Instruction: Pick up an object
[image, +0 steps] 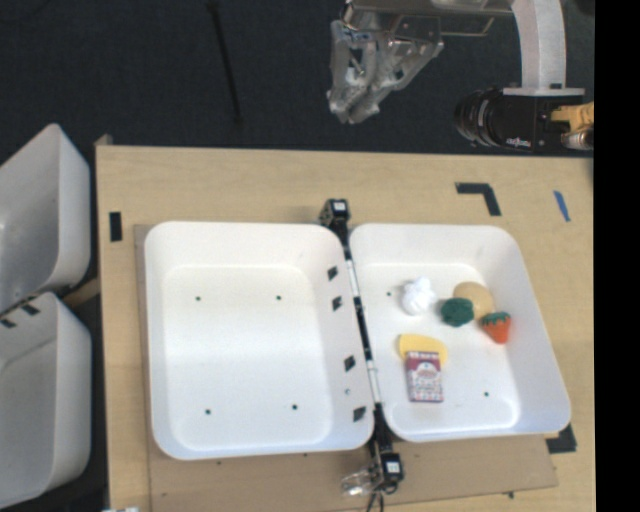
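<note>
The right bin (520, 400) holds several small objects. A white crumpled piece (417, 294) lies near its middle, with a dark green lump (457, 312) to its right. Behind the green lump sits a tan round object (474, 296), and a red strawberry-like toy (496, 326) lies at the far right. A yellow piece (421, 347) touches a small red printed box (426, 379) nearer the front. My gripper (352, 95) hangs high at the top of the view, beyond the bench's far edge, well away from the bins, with nothing visible between its fingers.
The left bin (160, 300) stands beside the right one, joined along a central divider with black clips (350, 330). White blocks (35, 300) sit off the bench's left edge. Black and blue tape marks (480, 195) dot the wooden bench top.
</note>
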